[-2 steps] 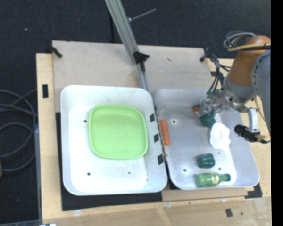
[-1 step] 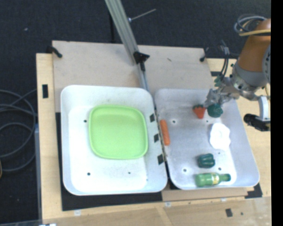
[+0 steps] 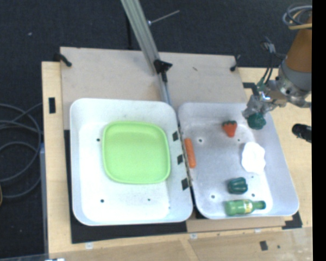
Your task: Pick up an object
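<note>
My gripper [image 3: 255,113] hangs over the far right corner of the right bin [image 3: 206,118], reaching in from the right. A small dark teal object [image 3: 257,122] sits between its fingertips, and the fingers are shut on it. In the right bin lie a small red-orange object [image 3: 230,128], an orange carrot-like stick [image 3: 190,152] by the left wall, a white crumpled lump [image 3: 254,156], a dark green round object [image 3: 237,185] and a green bottle [image 3: 244,205] on its side near the front.
The left bin [image 3: 87,145] holds a light green square plate [image 3: 136,152]. A slanted metal pole [image 3: 144,31] rises from the back between the bins. Cables lie on the floor at the left.
</note>
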`<action>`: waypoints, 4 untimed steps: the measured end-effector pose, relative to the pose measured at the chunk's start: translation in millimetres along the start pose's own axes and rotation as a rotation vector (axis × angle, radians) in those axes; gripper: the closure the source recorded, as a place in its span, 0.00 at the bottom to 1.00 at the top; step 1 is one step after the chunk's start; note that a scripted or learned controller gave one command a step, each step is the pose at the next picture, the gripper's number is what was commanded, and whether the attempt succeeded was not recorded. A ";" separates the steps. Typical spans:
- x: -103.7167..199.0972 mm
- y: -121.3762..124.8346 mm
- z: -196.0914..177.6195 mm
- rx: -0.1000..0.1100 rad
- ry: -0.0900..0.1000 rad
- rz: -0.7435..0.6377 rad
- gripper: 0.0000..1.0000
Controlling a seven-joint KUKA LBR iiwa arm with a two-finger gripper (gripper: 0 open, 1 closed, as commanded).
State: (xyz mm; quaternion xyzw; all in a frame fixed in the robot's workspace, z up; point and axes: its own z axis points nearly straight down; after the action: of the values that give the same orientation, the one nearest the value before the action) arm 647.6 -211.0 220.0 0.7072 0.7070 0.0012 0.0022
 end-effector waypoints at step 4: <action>156.6 -31.4 -27.1 0.005 0.002 -0.004 1.00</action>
State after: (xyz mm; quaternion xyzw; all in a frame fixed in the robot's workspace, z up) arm 616.1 -54.3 246.8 0.7059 0.7083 0.0004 -0.0002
